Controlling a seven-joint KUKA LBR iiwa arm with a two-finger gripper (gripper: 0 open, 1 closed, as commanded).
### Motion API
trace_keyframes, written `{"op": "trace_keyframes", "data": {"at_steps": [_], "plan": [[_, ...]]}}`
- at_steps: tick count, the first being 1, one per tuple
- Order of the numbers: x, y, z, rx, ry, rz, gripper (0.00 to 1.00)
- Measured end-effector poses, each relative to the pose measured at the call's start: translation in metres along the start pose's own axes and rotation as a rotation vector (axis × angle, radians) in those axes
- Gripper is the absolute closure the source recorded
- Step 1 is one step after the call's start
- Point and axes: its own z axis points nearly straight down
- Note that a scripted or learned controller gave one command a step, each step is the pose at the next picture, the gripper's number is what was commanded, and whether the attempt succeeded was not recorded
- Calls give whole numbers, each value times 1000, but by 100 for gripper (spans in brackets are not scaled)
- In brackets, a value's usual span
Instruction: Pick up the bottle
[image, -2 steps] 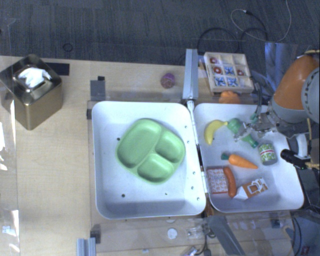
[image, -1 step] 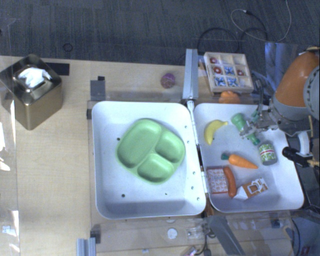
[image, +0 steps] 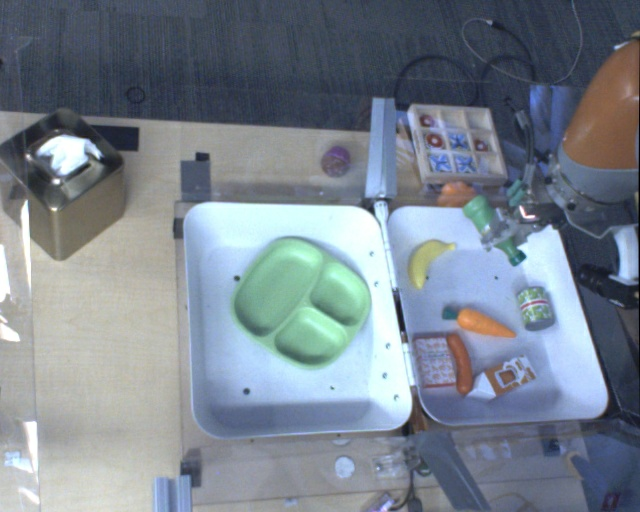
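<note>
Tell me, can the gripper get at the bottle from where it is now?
Probably yes. The gripper is already right at the green bottle, which lies tilted at the top of the right bin. The banana sits apart to its left and nothing covers the bottle. Whether it is gripped, I cannot tell.

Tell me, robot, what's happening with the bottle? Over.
Gripper over the right bin's far edge, green bottle between its fingers, tilted, apparently raised. Banana close beside, carrot and can nearer the front. Nothing blocking.
</note>
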Motion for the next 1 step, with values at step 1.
{"op": "trace_keyframes", "data": {"at_steps": [1], "plan": [[38,48,-27,2,1,-58,100]]}}
